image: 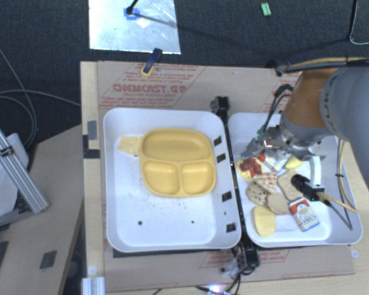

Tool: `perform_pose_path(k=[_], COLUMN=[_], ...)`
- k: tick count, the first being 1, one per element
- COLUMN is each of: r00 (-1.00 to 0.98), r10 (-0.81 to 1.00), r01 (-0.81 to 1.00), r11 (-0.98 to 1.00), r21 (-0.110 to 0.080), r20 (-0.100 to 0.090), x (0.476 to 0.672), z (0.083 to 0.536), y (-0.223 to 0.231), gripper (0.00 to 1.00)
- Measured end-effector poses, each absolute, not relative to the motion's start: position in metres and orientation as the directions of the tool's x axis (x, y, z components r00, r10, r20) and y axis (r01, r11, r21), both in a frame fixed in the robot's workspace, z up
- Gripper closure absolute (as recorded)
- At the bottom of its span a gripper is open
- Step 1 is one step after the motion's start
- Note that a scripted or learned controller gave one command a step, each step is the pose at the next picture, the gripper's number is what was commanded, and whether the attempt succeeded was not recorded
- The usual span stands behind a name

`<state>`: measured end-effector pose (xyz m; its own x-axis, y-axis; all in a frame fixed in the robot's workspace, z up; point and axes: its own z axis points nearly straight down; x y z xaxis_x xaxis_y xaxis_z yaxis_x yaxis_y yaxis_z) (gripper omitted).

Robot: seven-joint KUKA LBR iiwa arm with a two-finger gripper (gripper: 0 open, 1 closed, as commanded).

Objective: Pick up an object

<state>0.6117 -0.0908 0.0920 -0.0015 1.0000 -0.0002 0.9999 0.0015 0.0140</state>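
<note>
My gripper (262, 154) is down in the right bin (341, 235), over a heap of play food at the bin's left middle. Red pieces (250, 166) lie right under it, with a small white packet (274, 163) and a yellow piece (293, 163) beside them. Closer to the front lie a waffle-like piece (265, 180), a round cookie (256, 193), a tan bread slice (287, 187), a pale yellow egg-shaped piece (264, 220) and a red and white carton (303, 214). The grey wrist hides the fingers.
The left bin (120, 226) holds a yellow three-part tray (177, 161) with a pale yellow slab (130, 145) at its left. A black divider (229, 165) runs between the bins. Cables trail along the right bin's right side (339, 195).
</note>
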Motion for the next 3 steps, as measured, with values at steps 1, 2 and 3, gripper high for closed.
perform_pose_path(k=[1, 2, 3], r00=[-0.003, -0.002, -0.002], r10=[1.0, 1.0, 1.0], r01=[1.0, 1.0, 1.0], r11=[0.003, 0.002, 0.002], r21=[0.022, 0.013, 0.02], r20=[-0.006, -0.006, -0.007], x=[0.6078, 0.6131, 0.61], z=[0.0929, 0.0914, 0.0919], y=[-0.0867, -0.0873, -0.0866], gripper=[0.0, 0.0, 0.0])
